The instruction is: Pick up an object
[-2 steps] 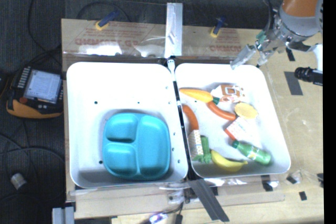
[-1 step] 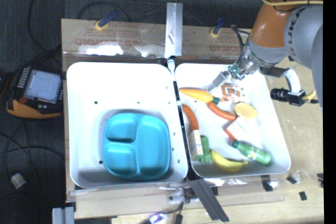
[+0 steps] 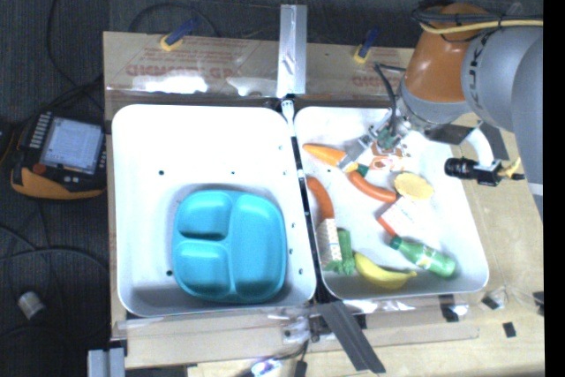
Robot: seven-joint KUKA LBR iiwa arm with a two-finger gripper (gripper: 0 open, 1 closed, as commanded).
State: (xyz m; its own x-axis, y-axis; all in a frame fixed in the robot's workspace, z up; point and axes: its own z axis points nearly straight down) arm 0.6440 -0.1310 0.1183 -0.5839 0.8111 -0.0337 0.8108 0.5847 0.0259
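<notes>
Tray (image 3: 231,245) in left bin (image 3: 141,146); banana (image 3: 381,272) right

One fixed overhead camera looks down aslant on both bins (image 3: 207,124).

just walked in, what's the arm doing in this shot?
The KUKA arm reaches in from the right, its tool low over the far end of the right bin, beside the carrot. That bin also holds a banana, a green bottle and other toy food. Nothing is visibly gripped, so the pick looks not yet done. The left bin holds a teal divided tray.
</notes>
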